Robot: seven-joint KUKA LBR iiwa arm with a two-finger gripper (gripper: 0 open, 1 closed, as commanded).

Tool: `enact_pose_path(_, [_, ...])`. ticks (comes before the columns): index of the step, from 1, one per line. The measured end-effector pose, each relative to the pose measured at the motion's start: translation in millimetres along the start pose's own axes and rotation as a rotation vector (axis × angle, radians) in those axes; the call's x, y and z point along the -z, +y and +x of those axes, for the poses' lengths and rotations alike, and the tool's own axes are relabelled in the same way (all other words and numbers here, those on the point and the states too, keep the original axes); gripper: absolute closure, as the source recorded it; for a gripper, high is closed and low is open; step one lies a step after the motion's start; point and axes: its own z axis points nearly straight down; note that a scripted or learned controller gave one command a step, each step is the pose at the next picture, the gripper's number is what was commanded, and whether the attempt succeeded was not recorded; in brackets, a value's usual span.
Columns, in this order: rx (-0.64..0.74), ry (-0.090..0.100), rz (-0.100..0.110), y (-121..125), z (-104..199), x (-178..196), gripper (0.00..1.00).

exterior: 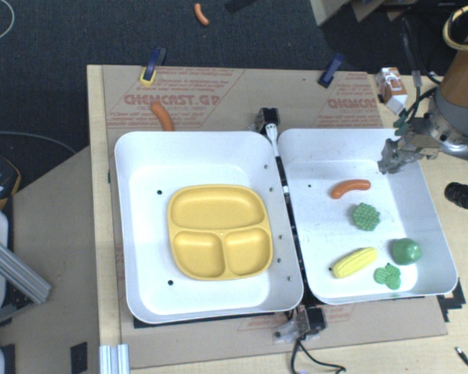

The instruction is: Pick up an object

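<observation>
In the right bin (421, 201), one sausage (350, 188), one corn cob (353, 262), three green pieces, jaws' state unclear.

I see the gripper (393, 162) hovering over the right bin (433, 209), sausage (350, 188) at its seven o'clock.

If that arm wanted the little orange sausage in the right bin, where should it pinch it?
Probably at the middle of the sausage, coming straight down from above. It lies flat, long and thin, running roughly left to right, so the pincer would best close across its narrow width. There is bare bin floor on both sides, and the broccoli piece lies apart below it.
</observation>
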Motion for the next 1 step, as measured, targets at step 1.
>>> enact_pose_path(1, [0.001, 0.001, 0.001, -12.9, 54.9, -5.9, 1.00])
